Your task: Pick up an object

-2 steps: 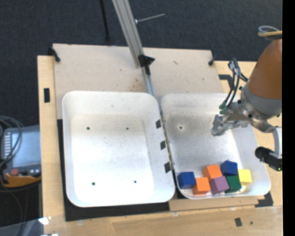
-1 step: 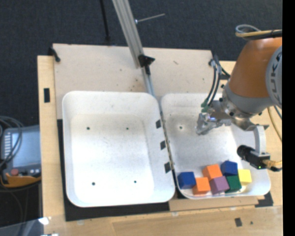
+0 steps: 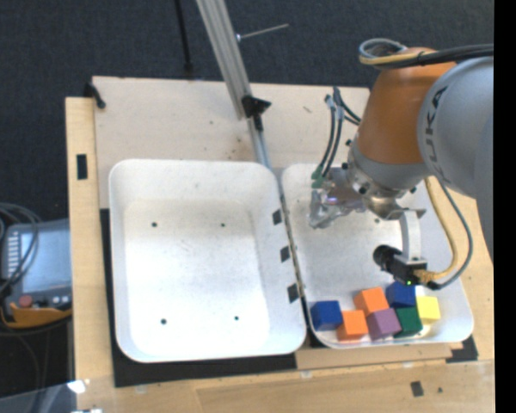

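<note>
Gripper (image 3: 327, 209) hovers at frame centre-right, well above the blocks (image 3: 380, 312); you can't tell its state, so steer it toward lower right.

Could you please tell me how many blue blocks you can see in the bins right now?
2: one blue block at the cluster's left end in the right bin, another blue block behind the green block. The arm may hide others.

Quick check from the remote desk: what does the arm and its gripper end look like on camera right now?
The arm is grey with a broad orange band above the wrist and dark lettering on the grey shell. Green and pale cables loop beside the wrist. The gripper is a small metallic assembly, blurred.
</note>
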